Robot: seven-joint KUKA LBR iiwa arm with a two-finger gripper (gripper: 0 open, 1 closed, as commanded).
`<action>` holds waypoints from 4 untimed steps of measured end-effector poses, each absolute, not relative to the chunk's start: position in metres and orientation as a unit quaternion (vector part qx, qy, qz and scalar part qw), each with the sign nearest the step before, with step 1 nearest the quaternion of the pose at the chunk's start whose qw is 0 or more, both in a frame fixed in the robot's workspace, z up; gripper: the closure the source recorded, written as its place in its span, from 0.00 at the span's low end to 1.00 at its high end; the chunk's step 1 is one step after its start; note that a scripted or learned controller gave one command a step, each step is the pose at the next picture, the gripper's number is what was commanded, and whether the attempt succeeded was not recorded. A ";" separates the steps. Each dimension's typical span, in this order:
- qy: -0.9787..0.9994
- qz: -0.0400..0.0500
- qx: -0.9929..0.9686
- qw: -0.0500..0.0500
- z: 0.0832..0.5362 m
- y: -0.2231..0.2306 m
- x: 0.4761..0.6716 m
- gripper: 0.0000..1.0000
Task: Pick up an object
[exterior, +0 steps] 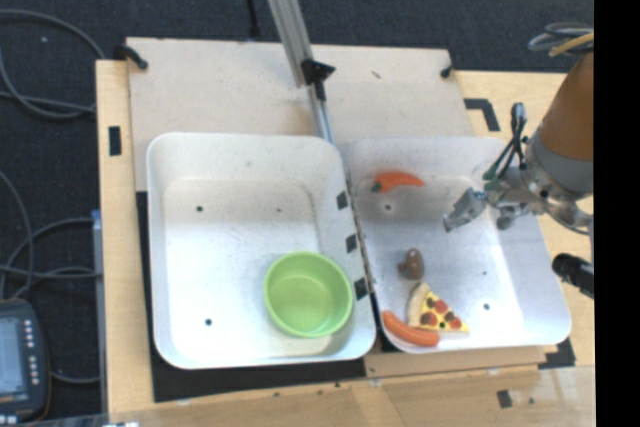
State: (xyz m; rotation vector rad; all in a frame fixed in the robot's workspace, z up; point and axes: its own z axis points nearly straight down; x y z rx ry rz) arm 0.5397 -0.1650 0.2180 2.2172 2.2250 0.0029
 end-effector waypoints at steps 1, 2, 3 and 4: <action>0.708 0.001 0.706 0.000 0.218 -0.165 0.540 0.00; 0.706 -0.002 0.708 -0.001 0.166 -0.157 0.539 0.00; 0.707 -0.002 0.707 -0.001 0.114 -0.156 0.528 0.00; 0.705 0.001 0.709 0.001 0.101 -0.156 0.528 0.00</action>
